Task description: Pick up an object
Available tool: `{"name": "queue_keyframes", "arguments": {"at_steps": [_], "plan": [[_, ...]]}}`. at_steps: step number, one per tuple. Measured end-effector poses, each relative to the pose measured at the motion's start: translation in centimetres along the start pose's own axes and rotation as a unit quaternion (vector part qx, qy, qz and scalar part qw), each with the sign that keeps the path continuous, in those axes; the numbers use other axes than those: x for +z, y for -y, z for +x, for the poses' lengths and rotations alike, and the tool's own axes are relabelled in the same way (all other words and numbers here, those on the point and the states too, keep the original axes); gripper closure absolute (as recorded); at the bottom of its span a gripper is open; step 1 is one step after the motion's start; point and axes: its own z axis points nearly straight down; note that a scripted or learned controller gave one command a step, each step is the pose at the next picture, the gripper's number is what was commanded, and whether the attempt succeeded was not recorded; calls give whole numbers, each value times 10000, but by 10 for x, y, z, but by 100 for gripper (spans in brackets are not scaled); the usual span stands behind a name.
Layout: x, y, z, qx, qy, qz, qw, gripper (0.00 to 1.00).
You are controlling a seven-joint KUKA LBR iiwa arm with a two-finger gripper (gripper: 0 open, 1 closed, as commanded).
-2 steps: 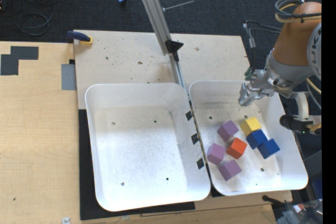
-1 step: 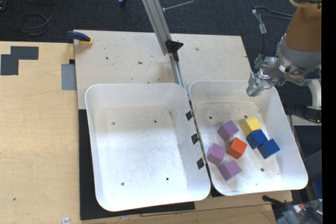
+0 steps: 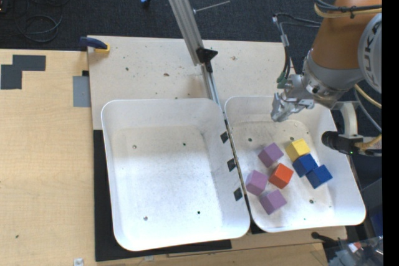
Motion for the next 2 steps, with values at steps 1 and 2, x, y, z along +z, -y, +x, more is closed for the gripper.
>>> {"name": "queue_keyframes", "arguments": {"at_steps": [1, 2], "plan": [[16, 22, 49, -2, 0, 11, 10000, 100], [29, 46, 94, 1, 1, 14, 10000, 100]]}}
